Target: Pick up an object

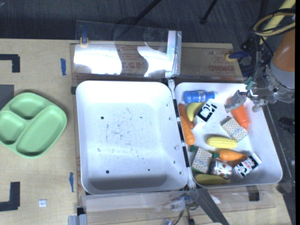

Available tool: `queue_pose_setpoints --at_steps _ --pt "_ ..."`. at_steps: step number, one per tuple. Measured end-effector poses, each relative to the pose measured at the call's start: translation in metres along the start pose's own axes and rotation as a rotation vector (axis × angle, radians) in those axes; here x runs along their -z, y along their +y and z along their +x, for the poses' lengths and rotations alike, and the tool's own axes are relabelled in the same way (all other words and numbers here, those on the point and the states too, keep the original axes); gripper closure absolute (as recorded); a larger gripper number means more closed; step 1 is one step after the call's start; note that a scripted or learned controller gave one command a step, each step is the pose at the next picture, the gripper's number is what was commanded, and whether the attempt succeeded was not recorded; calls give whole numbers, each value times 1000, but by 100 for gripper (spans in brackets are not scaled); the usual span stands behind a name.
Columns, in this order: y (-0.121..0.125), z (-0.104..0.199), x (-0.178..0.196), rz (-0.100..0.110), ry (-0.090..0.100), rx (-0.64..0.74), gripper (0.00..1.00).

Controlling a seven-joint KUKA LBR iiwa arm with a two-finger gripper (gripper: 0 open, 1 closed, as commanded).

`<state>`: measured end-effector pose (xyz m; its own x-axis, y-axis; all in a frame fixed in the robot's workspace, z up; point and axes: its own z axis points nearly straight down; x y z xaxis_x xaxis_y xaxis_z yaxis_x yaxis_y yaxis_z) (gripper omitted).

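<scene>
Your gripper (247,99) hangs over the far right part of the right bin (274,165), reaching in from the table's right edge. You cannot tell from here whether the jaws are released or clenched; nothing shows clearly between them. An orange carrot-shaped toy (241,116) lies just below the gripper, touching or nearly touching it, though you cannot tell which.

The things to pick from all sit in that right bin. A blue bottle (198,96) lies near the far left corner, with a yellow banana (192,110) just beside it and a black-and-white box (206,111) next to that. A long orange carrot (188,128) runs along the bin's left wall. A checkered packet (234,129) rests near the middle, just under the orange toy. Toward the near edge you see a yellow corn cob (222,141), a second orange piece (231,155) below it, another checkered packet (202,159), and a small black-and-white carton (245,167).

The left bin (126,135) shares its right wall with the right one. A green divided plate (31,124) sits on the table near its left edge, well apart from both bins.
</scene>
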<state>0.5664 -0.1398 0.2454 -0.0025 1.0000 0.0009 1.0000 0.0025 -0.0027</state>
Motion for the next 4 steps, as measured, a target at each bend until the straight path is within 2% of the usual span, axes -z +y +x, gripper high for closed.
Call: queue_pose_setpoints --at_steps 1,2,3,4 --pt "24 -67 -49 -4 -2 123 0" --pt "57 -74 -149 -9 6 250 0" --pt "57 -77 -141 -9 0 248 100" --pt "92 -4 -57 -4 -1 94 100"
